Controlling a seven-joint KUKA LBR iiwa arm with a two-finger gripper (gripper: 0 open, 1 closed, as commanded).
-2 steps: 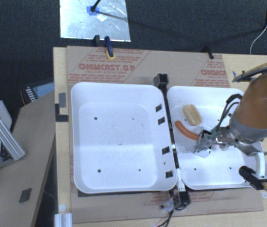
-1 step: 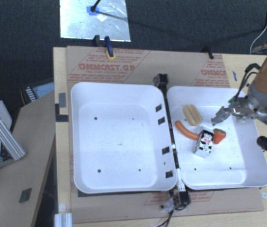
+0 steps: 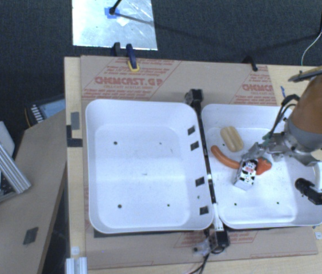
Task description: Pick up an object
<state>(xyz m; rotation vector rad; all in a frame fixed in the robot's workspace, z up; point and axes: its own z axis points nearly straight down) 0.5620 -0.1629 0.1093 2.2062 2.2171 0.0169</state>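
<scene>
In the right bin (image 3: pixel 275 210), a tan bread-shaped piece (image 3: pixel 231 138) lies near the back left. An orange sausage-shaped piece (image 3: pixel 224 156) lies just in front of it. A small white box with black spots (image 3: pixel 245 174) stands beside a red-orange piece (image 3: pixel 263 166). My gripper (image 3: pixel 259 152) reaches in from the right and hovers low, right over the red-orange piece and the top of the spotted box. The wrist hides its fingertips, and I see nothing held between them.
The left bin (image 3: pixel 144 170) sits beside the right one, with a black divider strip (image 3: pixel 204 164) between them. A black fitting (image 3: pixel 309 189) on the arm hangs over the right bin's right side. Brown cardboard (image 3: pixel 149 79) lies under both bins.
</scene>
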